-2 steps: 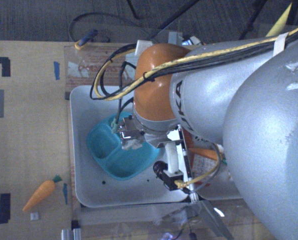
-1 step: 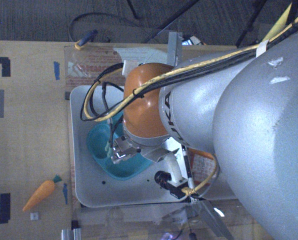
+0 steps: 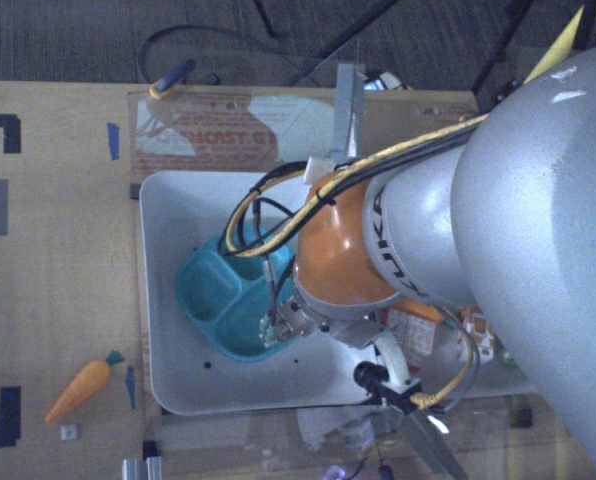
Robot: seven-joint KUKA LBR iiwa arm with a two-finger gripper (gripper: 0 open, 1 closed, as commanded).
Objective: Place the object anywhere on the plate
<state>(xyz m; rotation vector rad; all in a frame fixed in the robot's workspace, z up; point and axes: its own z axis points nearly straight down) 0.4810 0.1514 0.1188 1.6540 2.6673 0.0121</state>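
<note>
Gripper (image 3: 278, 325) hangs low over the right edge of the plate, but its tip is small and dark under the big arm, so I cannot tell if it is spread or pressed together, or if it carries anything. Far to the left, a toy carrot (image 3: 78, 389) lies on the wooden bench (image 3: 48, 298), outside the bins. Next comes the white bin (image 3: 163, 228), and in it sits the blue-green plate (image 3: 213, 290) with its little sections. No object lies on the part of the plate I can see. The grey and orange arm (image 3: 418, 228) covers the rest of the bin, and its yellow and black cables (image 3: 268, 208) loop down close above the plate. To the right, half under the arm, are an orange thing (image 3: 419, 312) and a bright packet (image 3: 477, 336). One of these may be the object to place, but I cannot say which. I think a few things could go wrong. If the gripper carries nothing, nothing will land on the plate. Because it is at the rim, an object let go here could tip off into the bin. If the arm goes lower, it could also push the light plate sideways.
</note>
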